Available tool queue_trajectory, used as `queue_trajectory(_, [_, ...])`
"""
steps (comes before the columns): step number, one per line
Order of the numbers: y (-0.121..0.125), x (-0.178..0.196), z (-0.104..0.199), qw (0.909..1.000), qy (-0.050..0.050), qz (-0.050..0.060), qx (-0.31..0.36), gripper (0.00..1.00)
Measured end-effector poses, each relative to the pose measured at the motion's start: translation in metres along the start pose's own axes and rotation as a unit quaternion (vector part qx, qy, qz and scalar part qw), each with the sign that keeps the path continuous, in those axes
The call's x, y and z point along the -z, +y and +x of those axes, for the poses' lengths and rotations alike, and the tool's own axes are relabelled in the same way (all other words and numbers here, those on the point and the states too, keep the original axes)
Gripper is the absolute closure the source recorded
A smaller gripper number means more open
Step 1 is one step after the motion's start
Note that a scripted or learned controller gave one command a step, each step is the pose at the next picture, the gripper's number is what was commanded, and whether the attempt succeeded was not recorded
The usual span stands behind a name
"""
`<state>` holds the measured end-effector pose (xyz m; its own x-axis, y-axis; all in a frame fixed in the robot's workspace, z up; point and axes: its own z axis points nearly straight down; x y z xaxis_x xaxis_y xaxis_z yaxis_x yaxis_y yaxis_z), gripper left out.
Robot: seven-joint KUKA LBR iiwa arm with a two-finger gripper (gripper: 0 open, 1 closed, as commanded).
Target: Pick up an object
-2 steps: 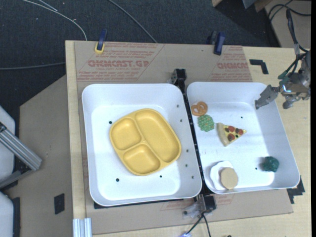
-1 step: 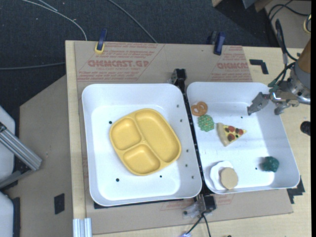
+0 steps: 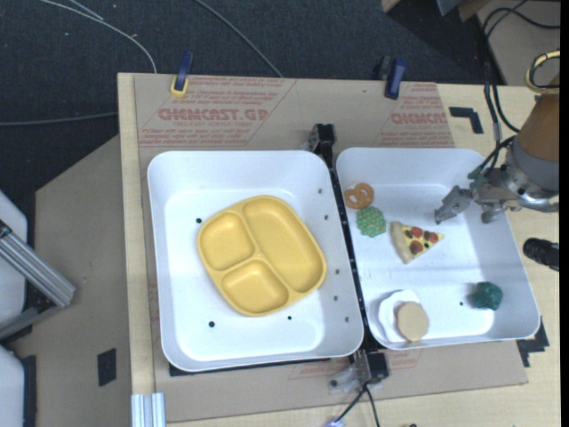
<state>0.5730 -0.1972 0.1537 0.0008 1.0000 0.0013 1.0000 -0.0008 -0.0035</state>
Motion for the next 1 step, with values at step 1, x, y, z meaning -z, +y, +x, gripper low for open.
queue_trajectory(1, [-0.0051,-0.0618,0.0022,1.0000,0.001,0.001,0.000,0.00])
